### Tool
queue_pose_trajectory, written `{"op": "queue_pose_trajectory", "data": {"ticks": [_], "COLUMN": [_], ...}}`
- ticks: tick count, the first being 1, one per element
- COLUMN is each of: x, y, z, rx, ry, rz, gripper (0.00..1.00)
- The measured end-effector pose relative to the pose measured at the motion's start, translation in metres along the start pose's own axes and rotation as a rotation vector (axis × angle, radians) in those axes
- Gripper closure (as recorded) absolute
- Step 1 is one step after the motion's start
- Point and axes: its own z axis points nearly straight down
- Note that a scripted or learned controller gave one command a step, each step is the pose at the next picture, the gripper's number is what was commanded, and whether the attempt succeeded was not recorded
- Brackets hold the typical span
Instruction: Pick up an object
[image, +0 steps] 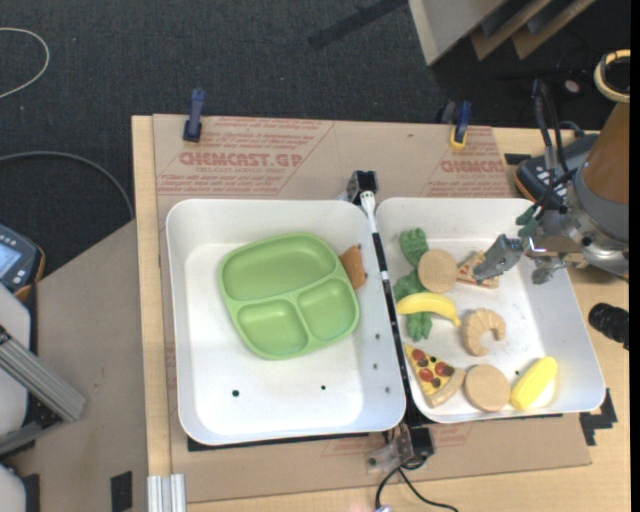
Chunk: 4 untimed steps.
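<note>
Pincer (497, 262) sits w/ fingers apart right over small pizza-slice toy (478, 270) in right bin (583, 330), nothing gripped; toy prob. light, stiff, slick plastic, so grab across its narrow sides.

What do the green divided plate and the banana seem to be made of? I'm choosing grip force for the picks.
Green divided plate: probably moulded plastic, judging by its even matte colour, soft rounded compartment edges and faint sheen. Banana: likely a plastic or rubber toy, with flat, uniform yellow, smooth and unmarked; hardness can't be told from here.
</note>
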Motion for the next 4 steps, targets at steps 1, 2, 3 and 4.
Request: {"op": "queue_pose_trajectory", "data": {"ticks": [1,2,3,4], "x": [0.000,0.026,0.078,0.130], "y": [0.001,0.075,0.042,0.002], "z": [-0.011,0.054,0.069,-0.025], "rx": [-0.003,0.001,0.006,-0.009], "ry": [-0.001,0.000,0.003,0.003], "rz": [0.000,-0.004,-0.005,-0.007], "gripper": [1.00,1.00,1.00,1.00]}}
